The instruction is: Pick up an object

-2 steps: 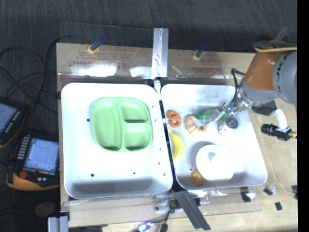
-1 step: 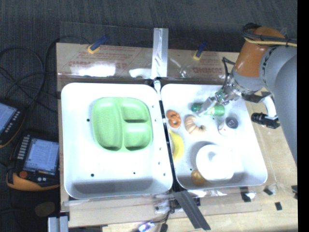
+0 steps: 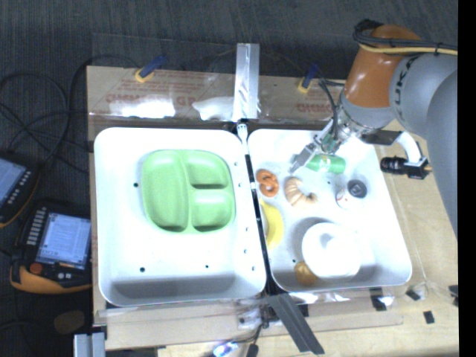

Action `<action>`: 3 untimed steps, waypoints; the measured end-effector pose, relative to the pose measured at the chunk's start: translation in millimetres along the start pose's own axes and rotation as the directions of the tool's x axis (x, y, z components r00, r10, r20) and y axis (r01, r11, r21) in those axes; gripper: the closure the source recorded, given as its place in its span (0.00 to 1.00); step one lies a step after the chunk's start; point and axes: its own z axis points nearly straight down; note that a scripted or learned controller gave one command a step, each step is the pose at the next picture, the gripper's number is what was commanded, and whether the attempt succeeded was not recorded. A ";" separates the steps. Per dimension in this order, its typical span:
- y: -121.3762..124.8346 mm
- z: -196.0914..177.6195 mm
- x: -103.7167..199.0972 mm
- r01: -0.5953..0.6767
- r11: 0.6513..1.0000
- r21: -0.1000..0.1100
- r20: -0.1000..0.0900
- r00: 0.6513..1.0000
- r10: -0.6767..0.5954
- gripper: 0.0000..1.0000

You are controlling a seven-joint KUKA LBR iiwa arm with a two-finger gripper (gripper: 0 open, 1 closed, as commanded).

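My gripper [image 3: 315, 153] hangs over the back of the right bin [image 3: 387, 233], its fingers [image 3: 300, 160] spread open. A small green object [image 3: 329, 164] lies on the bin floor right at the fingertips; nothing is lifted between them. Close by, toward the front-left, sit an orange ring-shaped pastry [image 3: 267, 183] and a tan croissant-like piece [image 3: 299, 192]. A small white piece with a dark round top [image 3: 354, 190] lies to the right of those.
A yellow banana [image 3: 272, 226] lies along the divider. A large white bowl [image 3: 331, 247] and a brown lump [image 3: 305, 274] fill the right bin's front. The left bin [image 3: 119, 266] holds a green divided plate [image 3: 187, 189]. The grey arm [image 3: 416, 88] enters from the upper right.
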 end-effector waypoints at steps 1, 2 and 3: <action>-27.1 5.0 25.9 0.225 0.974 0.000 0.000 0.974 -0.225 0.00; -66.9 37.3 67.1 0.255 0.967 -0.006 0.012 0.967 -0.255 0.00; -92.1 -24.8 63.7 0.155 0.988 -0.002 -0.002 0.988 -0.155 0.00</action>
